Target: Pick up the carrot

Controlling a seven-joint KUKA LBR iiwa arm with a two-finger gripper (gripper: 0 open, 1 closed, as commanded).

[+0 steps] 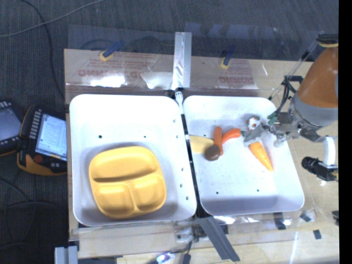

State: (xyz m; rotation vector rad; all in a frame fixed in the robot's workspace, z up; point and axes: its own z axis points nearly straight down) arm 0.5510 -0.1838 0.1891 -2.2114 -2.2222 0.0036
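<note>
Two shallow white bins sit side by side on the bench. The left bin (pixel 82 125) holds a yellow divided tray (pixel 127 179), lying flat in its lower half with three compartments showing. The right bin (pixel 242 194) holds the carrot (pixel 261 154), lying on the floor of the bin toward its right side with the thick end up and the tip pointing down and to the right. To its left, near the middle of that bin, lie an orange-red pepper-like piece (pixel 224 136), a brown rounded item (pixel 212 153) touching its lower end, and a pale yellow wedge (pixel 200 143) just beside the wall between the bins. The gripper (pixel 257 127) sits low over the right bin, directly above the carrot's thick end and very near it; whether its tips are apart or together I cannot tell. The grey arm with its orange band (pixel 322 84) enters from the right. The bench is light wood, with a clear plastic sheet (pixel 165 70) taped along its back edge, and dark carpet lies beyond, where a teach pendant (pixel 47 142) rests at far left among black cables
</note>
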